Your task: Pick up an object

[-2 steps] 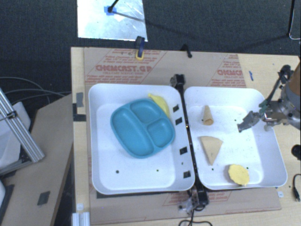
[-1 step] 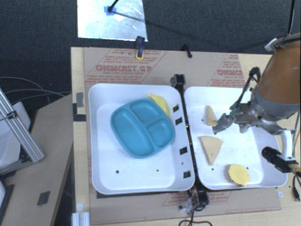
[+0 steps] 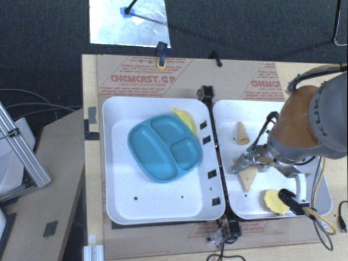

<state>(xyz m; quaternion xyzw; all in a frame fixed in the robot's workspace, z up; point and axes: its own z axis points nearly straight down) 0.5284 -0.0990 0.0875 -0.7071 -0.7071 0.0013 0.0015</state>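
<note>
Cone [image 3: 248, 178], tan, lies in the right bin [image 3: 228, 200] around its 7 o'clock, and I judge it my target. Working down in size: arm [image 3: 304, 126] overhead, gripper [image 3: 244, 164] just above the cone's wide end. Whether it's spread or closed I cannot tell. I'm at the approach; next comes a straight descent.

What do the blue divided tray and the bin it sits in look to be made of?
The blue tray looks like moulded plastic with a smooth, matte finish: one even colour, rounded edges and soft-walled compartments. The left bin under it also looks like plastic or a similar moulded sheet, white and slightly glossy, with rounded corners and a raised rim. Neither can be confirmed from looks alone.
</note>
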